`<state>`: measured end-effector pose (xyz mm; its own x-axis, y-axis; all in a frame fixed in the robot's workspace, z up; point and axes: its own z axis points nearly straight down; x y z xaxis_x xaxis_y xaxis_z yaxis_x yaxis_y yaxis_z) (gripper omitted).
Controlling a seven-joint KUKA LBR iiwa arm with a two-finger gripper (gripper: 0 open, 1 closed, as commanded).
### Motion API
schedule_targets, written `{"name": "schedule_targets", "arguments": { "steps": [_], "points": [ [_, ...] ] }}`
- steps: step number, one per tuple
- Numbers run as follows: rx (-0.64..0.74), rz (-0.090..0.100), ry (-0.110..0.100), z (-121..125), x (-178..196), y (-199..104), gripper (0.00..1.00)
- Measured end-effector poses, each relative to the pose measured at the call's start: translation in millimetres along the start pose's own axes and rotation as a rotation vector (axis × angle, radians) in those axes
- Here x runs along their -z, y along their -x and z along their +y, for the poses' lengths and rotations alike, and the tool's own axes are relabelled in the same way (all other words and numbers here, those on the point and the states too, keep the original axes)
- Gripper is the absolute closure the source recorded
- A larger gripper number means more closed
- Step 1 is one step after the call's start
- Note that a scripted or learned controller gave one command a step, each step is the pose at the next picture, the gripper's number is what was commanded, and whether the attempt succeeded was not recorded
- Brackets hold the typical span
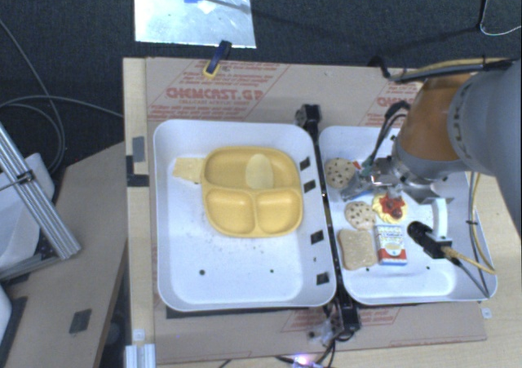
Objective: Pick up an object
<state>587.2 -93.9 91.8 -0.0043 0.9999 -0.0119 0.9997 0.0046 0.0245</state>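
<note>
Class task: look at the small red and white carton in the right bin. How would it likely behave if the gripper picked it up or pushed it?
The carton lies flat, so a push would probably slide it, not tip or roll it. Its boxy shape suggests stiff, flat sides that suit a two-finger grip. The bread slice lies close beside it, so a push that way would likely shove both.

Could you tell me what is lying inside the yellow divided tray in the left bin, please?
The yellow divided tray holds one pale oval piece in its top compartment; both lower compartments look bare. Whatever lies beneath the tray is covered.

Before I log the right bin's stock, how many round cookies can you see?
2. One cookie lies near the right bin's left wall; the other cookie sits below it, above the bread slice. The arm may hide more.
</note>
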Motion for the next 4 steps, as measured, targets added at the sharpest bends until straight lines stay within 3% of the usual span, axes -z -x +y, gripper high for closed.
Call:
{"name": "schedule_targets", "arguments": {
  "steps": [1, 2, 3, 4],
  "points": [
    [-0.002, -0.002, 0.005, 2.1, 12.4, 2.1, 1.0],
    [-0.002, -0.001, 0.003, 1.5, 11.4, 1.6, 0.0],
    [-0.002, 0.011, -0.005, -2.8, -1.0, 36.6, 0.0],
    [-0.007, 0.007, -0.017, -1.2, 52.6, 98.3, 0.0]
  ]
}}
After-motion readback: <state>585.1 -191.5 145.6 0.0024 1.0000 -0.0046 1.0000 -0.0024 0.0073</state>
